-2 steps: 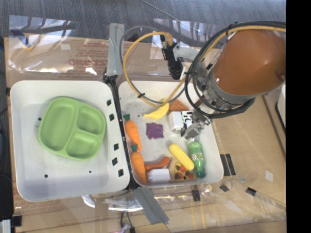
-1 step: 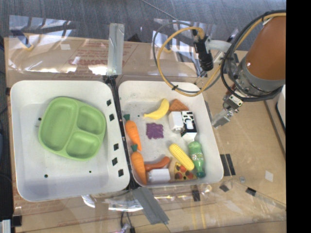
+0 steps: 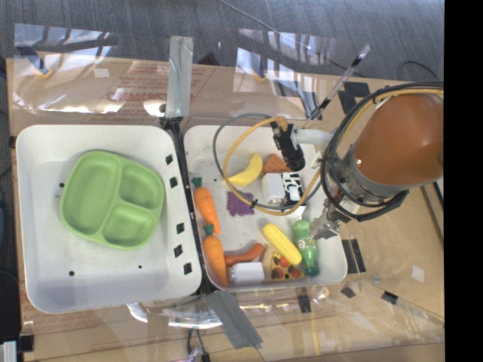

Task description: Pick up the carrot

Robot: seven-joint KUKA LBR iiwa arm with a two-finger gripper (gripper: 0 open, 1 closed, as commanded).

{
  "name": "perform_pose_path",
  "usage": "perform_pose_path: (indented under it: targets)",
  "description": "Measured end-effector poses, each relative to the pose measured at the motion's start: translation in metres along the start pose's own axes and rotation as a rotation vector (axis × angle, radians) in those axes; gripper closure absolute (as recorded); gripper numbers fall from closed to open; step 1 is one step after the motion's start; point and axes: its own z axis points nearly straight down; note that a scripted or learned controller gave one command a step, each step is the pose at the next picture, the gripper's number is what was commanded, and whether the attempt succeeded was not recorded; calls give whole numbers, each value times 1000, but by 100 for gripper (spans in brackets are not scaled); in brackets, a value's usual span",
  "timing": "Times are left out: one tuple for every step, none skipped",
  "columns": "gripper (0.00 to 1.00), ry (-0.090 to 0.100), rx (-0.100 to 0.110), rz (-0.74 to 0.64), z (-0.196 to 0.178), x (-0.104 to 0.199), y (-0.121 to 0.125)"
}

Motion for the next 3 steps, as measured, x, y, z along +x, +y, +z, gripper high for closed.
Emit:
perform_pose_path:
  targets:
    - [100,8,3,-156,-37,13,6]
    - [100,9,4,-391,-16,32,-8]
    - [100,11,3,-357,-70,76,-36]
